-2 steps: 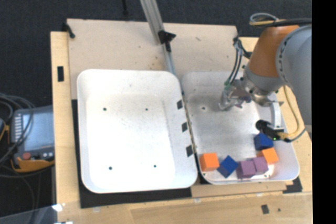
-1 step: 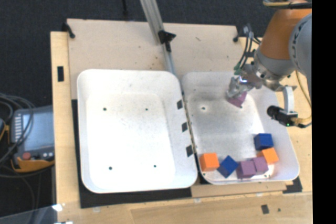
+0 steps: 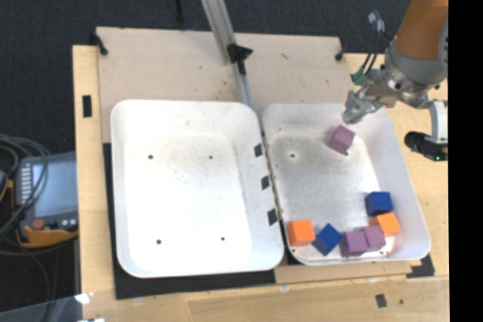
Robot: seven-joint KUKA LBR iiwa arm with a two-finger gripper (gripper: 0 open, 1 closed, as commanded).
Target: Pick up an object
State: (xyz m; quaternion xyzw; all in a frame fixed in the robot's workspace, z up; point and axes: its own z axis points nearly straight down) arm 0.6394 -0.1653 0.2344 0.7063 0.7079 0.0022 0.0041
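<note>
A purple cube (image 3: 341, 139) lies tilted in the upper part of the right bin (image 3: 302, 162). My gripper (image 3: 353, 115) hangs just above and to the right of it, at the bin's far edge; whether they touch is unclear. Along the bin's near edge sit an orange cube (image 3: 301, 231), a blue cube (image 3: 327, 238), two purple cubes (image 3: 353, 243) (image 3: 373, 237), another orange cube (image 3: 389, 223) and another blue cube (image 3: 379, 203).
The left bin (image 3: 189, 185) stands beside the right one, with a divider (image 3: 266, 170) between them. A slanted metal pole (image 3: 219, 11) rises behind the bins. A control pendant (image 3: 45, 200) lies off the bench at the left.
</note>
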